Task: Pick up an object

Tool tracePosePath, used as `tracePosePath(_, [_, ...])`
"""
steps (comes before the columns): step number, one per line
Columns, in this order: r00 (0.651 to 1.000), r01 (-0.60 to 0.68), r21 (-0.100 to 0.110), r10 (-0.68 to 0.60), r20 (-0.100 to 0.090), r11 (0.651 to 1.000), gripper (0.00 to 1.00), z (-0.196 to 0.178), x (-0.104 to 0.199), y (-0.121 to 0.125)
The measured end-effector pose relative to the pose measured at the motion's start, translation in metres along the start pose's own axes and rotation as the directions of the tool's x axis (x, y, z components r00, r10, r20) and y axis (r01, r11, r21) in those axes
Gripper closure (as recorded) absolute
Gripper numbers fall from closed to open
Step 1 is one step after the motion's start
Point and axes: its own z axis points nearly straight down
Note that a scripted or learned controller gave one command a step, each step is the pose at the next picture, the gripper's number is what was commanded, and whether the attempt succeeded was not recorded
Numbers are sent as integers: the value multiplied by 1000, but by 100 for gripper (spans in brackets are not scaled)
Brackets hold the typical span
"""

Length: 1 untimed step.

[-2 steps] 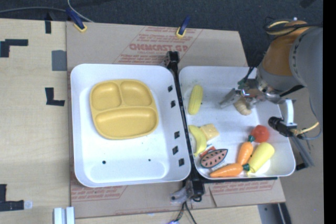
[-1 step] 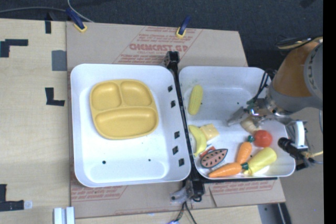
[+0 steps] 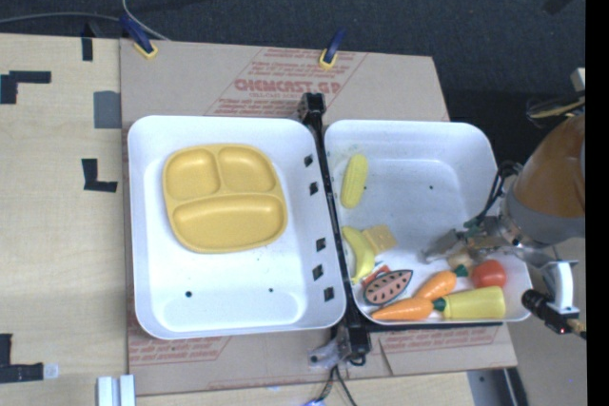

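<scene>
Target object: no thing is named by the task; the carrot (image 3: 436,285), lying just below the gripper (image 3: 455,249), is judged the likeliest pick.
Location: the carrot is found in the right bin (image 3: 476,143), near its lower edge, beside a red tomato (image 3: 489,273) and above a yellow bottle-shaped piece (image 3: 473,303).
Long axis: it is laid at a slant, rising from lower left to upper right; the green top appears to be at the upper right end, though this is small and hard to settle.
Step in hand: a descent over the cluster is judged to be under way; nothing is seen between the fingers.
Doing it well: the jaws should be set across the carrot's long axis, at mid-length, and lowered clear of the tomato so only one piece is taken.
Pincer state: it cannot be told whether it is released or clenched; the tips are blurred against the bin floor.
Neighbours: a second, larger carrot (image 3: 404,308) and a dark seeded slice (image 3: 387,283) lie to the left.
Further off: a corn cob (image 3: 354,180) lies higher in the same bin; a yellow divided plate (image 3: 225,197) rests in the left bin (image 3: 152,299).
</scene>
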Motion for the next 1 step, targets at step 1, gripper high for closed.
tracePosePath(1, [1000, -1, -1, 1, 5, 1000, 0, 1, 76, -7])
